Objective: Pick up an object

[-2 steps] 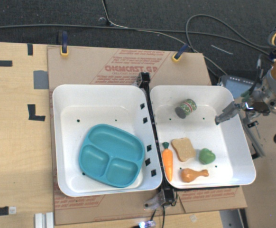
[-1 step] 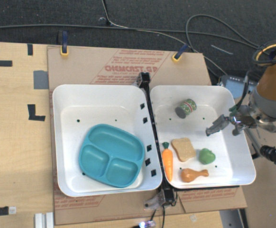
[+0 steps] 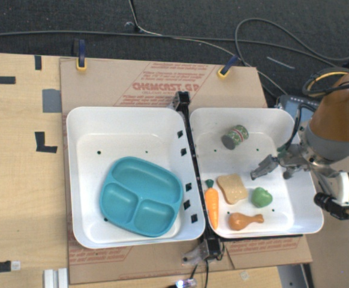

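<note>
Camera view: the gripper (image 3: 264,170) hangs over the right bin (image 3: 303,221), its fingers spread apart with nothing between them, so no object has been picked up yet. Below it lie the candidates, a bread slice (image 3: 232,188), a green ball (image 3: 261,197), a drumstick (image 3: 244,221), a carrot (image 3: 211,207) and a can (image 3: 235,135); the descent, closing and lift all appear left to do.

A blue divided tray (image 3: 140,197) lies in the left bin (image 3: 78,161). In the right bin (image 3: 300,221) sit a can (image 3: 235,135), bread slice (image 3: 232,188), carrot (image 3: 211,207), green ball (image 3: 261,197) and drumstick (image 3: 244,221). The gripper (image 3: 264,168) hangs above the right bin, near the bread slice.
</note>
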### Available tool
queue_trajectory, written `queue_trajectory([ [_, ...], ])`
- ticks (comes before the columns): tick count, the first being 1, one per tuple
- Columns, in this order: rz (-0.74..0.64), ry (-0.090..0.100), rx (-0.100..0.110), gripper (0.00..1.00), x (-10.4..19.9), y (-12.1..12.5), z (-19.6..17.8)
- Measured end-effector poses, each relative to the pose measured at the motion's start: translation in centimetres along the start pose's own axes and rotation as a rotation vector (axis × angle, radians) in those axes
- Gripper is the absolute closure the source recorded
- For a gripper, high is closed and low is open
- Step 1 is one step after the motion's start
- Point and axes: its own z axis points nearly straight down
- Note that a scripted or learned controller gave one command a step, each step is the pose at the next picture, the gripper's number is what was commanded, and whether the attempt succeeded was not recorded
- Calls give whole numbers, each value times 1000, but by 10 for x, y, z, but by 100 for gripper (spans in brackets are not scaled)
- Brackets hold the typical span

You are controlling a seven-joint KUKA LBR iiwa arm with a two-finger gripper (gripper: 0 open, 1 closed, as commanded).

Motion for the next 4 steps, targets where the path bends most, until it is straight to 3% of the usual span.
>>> queue_trajectory([
  [1,0,0,-1,0,-6,0,46],
  [2,-1,0,-4,100,-5,1,34],
  [4,-1,-3,-12,100,-3,8,-63],
])
